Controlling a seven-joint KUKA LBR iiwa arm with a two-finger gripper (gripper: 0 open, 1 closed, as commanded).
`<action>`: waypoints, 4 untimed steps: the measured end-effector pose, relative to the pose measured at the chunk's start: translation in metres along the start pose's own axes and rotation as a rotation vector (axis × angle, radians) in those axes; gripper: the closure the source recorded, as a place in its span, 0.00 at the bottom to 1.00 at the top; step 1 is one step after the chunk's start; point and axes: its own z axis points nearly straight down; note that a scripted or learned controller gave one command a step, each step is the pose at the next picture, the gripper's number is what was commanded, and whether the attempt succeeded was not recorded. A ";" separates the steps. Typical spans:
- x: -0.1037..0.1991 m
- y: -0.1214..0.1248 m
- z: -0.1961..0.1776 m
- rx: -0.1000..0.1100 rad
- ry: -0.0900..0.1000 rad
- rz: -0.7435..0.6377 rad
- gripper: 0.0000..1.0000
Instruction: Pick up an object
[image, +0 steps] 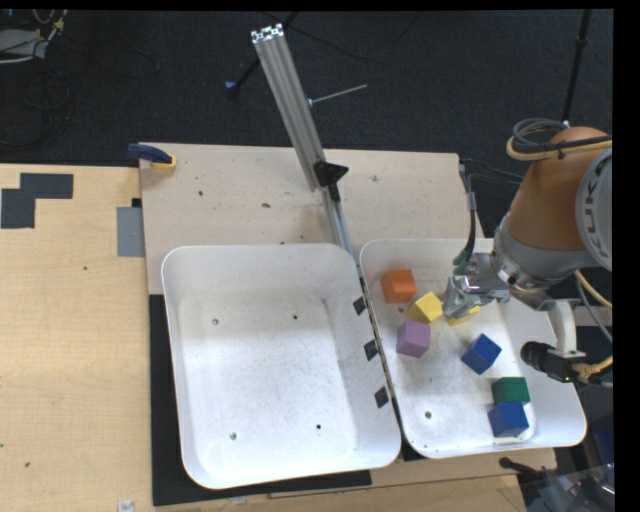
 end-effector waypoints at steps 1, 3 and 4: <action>-0.001 0.001 -0.039 0.001 0.000 0.000 1.00; 0.038 0.015 -0.073 0.004 0.001 -0.002 1.00; 0.085 0.014 -0.064 0.007 0.002 -0.003 1.00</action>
